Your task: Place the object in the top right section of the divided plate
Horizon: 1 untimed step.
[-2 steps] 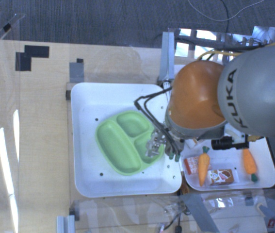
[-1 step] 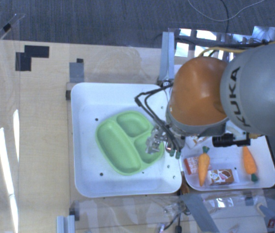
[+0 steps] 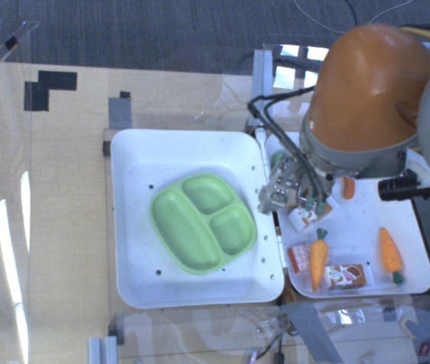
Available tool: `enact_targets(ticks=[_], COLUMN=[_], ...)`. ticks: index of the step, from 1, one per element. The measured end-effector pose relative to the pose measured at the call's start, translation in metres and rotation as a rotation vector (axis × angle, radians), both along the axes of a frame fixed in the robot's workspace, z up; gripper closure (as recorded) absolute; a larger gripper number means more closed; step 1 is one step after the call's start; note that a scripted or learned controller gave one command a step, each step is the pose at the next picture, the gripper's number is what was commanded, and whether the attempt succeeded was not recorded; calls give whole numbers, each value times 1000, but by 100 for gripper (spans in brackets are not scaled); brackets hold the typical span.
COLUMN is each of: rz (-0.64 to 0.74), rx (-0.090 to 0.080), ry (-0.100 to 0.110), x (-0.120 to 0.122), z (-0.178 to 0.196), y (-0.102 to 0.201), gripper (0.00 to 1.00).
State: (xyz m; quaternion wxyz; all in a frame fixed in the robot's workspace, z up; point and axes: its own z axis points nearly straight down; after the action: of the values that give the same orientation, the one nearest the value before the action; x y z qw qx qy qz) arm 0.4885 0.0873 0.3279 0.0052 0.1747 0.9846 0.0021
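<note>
Camera view puts the green plate (image 3: 203, 222) in the left bin (image 3: 135, 279), its top right section at about nine o'clock from the gripper (image 3: 287, 192), which hangs over the wall between the bins. Which object is meant is unclear: two carrots (image 3: 318, 258) and packets lie in the right bin (image 3: 419, 279), at five o'clock of the gripper. Whether it grips anything I cannot tell.

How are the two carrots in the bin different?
The middle carrot lies partly on top of the little packets; the right carrot lies on the bare bin floor. The middle carrot's green top points up the picture; the right carrot's green end points down. Both are orange, lying flat in the right bin.
</note>
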Motion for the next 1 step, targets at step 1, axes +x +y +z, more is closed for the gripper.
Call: enact_targets(ticks=[1], rz=[-29], rx=[0], ry=[7], x=[-1], z=[-114], y=[71], gripper=[100])
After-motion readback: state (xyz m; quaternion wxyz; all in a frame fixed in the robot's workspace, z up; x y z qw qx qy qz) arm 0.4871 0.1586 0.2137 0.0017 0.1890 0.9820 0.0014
